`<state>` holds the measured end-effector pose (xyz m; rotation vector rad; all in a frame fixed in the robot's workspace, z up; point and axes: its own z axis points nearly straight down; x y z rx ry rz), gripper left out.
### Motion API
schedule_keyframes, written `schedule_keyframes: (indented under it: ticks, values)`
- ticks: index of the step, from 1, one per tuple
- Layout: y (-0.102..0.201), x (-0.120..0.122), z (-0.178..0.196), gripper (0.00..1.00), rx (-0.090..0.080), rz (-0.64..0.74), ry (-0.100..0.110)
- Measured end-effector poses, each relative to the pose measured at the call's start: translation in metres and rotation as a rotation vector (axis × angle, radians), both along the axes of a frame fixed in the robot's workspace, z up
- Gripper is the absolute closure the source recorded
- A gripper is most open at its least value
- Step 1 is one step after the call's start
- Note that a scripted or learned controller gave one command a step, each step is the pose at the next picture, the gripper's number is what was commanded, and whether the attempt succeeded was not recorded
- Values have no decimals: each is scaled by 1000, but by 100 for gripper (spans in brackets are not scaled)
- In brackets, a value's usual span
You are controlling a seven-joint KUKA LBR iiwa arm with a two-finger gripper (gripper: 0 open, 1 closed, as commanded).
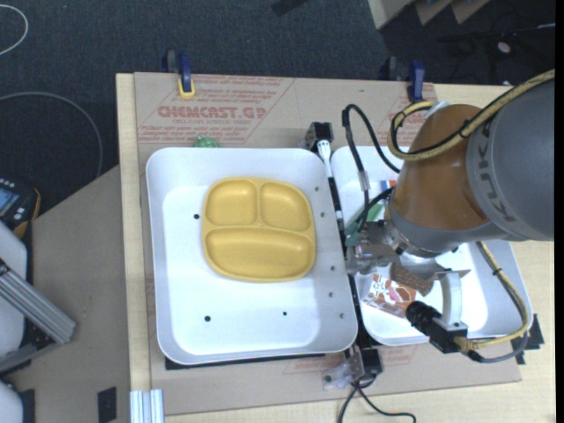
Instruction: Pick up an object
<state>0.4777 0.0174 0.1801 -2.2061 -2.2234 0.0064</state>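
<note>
Glossy yellow divided plate (259,229); crinkly, perhaps foil packet (390,293).

Dark blue-grey carpet (176,16) surrounds a pale wooden desk (141,236) topped with a printed brown board (220,108), held at its far edge by two blue clamps (183,69). Thin white cable (53,104) loops across the floor, left.
</note>
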Motion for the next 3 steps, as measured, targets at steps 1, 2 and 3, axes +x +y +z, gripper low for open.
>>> schedule_keyframes:
  ticks: [1,2,3]
  values:
    - [0,114,5,100,-5,-5,-19]
    - [21,34,149,100,0,-3,-23]
    - [41,2,259,100,0,-4,-25]
